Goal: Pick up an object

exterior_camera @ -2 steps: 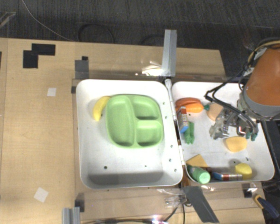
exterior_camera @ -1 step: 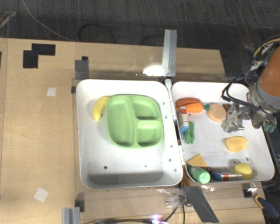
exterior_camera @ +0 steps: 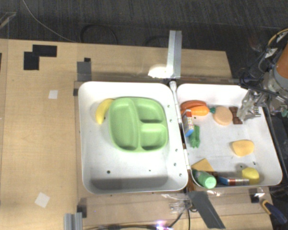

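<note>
My gripper (exterior_camera: 249,113) hangs over the far right corner of the right bin (exterior_camera: 273,162), open, with nothing between its fingers. A small brown block (exterior_camera: 236,115) lies just left of it, and a peach round piece (exterior_camera: 223,115) sits beside that block. Further items in this bin are an orange and red toy (exterior_camera: 195,108), a green figure (exterior_camera: 195,137), a yellow lump (exterior_camera: 243,147), a tan wedge (exterior_camera: 204,165), a green bottle (exterior_camera: 207,180) and a small yellow piece (exterior_camera: 250,173).
The left bin (exterior_camera: 93,171) holds a green divided plate (exterior_camera: 137,123) with a banana (exterior_camera: 103,110) at its left edge. A metal post (exterior_camera: 174,54) stands behind the divider between the bins. Cables and the arm crowd the right side.
</note>
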You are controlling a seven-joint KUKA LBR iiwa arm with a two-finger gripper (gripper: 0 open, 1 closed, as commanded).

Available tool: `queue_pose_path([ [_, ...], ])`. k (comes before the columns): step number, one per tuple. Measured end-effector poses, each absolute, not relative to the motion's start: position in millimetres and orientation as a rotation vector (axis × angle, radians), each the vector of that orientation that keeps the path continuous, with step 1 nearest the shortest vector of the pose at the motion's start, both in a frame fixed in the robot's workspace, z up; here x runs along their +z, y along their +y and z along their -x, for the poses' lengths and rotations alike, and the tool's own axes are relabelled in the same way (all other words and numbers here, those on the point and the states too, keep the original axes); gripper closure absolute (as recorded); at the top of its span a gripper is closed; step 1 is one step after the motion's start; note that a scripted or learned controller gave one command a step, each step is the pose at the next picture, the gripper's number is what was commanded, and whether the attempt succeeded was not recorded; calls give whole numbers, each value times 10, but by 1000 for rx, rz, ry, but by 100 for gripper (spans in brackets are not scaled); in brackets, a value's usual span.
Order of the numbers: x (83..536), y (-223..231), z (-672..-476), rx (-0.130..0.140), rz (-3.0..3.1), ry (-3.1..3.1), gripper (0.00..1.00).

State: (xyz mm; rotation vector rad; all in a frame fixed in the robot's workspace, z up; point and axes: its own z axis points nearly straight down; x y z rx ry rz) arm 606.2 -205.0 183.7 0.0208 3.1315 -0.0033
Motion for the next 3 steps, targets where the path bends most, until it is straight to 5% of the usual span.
queue_pose_path([
  [1,1810,-1628,-5530,1,-92,3132,100],
  [2,1692,-2055,-6003,-4,259,3120,100],
  [3,1695,-2049,-6006,-3,259,3120,0],
])
